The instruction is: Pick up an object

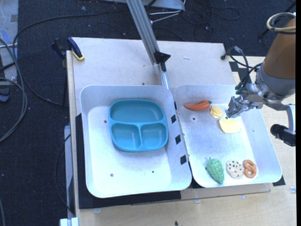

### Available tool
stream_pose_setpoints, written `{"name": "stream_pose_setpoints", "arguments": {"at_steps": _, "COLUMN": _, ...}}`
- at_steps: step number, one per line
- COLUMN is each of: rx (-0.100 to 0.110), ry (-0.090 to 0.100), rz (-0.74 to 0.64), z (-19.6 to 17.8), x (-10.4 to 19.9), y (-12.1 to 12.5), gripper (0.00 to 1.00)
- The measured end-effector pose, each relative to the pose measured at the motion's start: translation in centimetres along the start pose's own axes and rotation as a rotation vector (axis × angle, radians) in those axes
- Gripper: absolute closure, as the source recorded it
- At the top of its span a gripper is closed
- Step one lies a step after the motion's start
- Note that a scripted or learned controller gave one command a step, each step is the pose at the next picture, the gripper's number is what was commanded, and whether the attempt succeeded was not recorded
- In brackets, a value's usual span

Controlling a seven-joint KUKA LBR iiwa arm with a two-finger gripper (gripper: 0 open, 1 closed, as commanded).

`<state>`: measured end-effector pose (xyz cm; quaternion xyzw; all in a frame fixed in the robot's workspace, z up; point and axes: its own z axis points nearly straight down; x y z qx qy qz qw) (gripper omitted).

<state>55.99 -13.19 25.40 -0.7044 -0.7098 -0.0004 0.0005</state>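
The camera view shows the robot's dark hand (233, 109) lowered into the right white bin (263, 140), poised just above a pale yellow flat toy piece (230, 125), likely its pick target; its grip state cannot be told.

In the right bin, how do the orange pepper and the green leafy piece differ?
The orange pepper is slim, smooth and lies nearly level near the far edge of the right bin; the green leafy piece is broader, bumpy-looking and lies slanted near the near edge. The pepper is close to the gripper and two yellow pieces; the green piece sits beside a cookie and a pretzel. Both lie flat, untouched.
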Motion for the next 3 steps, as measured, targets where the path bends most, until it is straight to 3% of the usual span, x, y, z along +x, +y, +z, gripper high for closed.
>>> {"name": "stream_pose_setpoints", "arguments": {"at_steps": 3, "rx": 0.002, "ry": 0.001, "rz": -0.001, "z": 0.4, "x": 17.4, "y": -1.4, "gripper": 1.0}}
